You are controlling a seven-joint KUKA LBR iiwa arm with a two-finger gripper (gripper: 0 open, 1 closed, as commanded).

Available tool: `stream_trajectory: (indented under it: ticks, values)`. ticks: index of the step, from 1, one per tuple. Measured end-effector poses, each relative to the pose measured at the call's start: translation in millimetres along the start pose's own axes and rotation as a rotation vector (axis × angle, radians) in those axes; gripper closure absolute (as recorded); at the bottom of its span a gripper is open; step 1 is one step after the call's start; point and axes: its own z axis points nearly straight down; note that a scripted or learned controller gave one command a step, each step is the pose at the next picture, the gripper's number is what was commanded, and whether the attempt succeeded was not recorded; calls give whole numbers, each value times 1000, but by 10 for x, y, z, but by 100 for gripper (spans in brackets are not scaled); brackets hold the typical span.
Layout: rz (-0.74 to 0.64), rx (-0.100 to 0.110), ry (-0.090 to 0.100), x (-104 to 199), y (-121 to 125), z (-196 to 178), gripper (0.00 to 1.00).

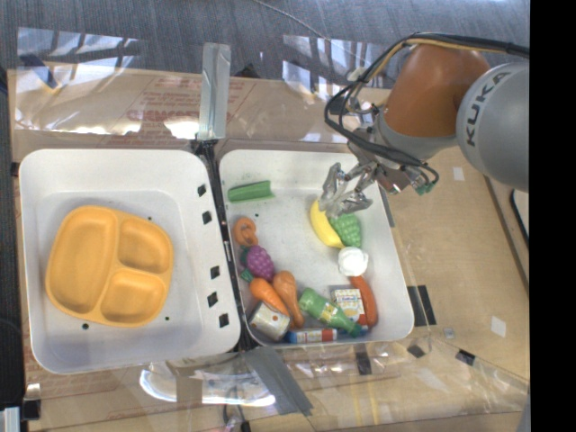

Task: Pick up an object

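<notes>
My gripper (346, 196) hangs low over the upper right part of the right bin (297, 165), fingers pointing down and slightly apart, with nothing between them. Just below its tips lie a yellow banana (323, 227) and a knobbly green toy (350, 231), side by side. Whether the tips touch them I cannot tell. A white ball (353, 261) sits under those two. A green cucumber (249, 190) lies alone at the bin's upper left.
Along the right bin's left and front sides lie purple grapes (259, 262), an orange carrot (268, 295), a green bottle (324, 309), a red sausage (364, 300) and a small can (268, 320). The left bin (36, 178) holds a yellow divided plate (110, 265).
</notes>
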Motion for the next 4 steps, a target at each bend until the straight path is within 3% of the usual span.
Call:
stream_trajectory:
  ticks: [1,2,3,4]
  values:
    - [0,2,-2,-5,-6,-17,0]
    - [-253,21,-11,-152,-117,496,0]
    - [-148,10,-8,138,96,587,0]
    - [33,3,-4,-58,707,611,0]
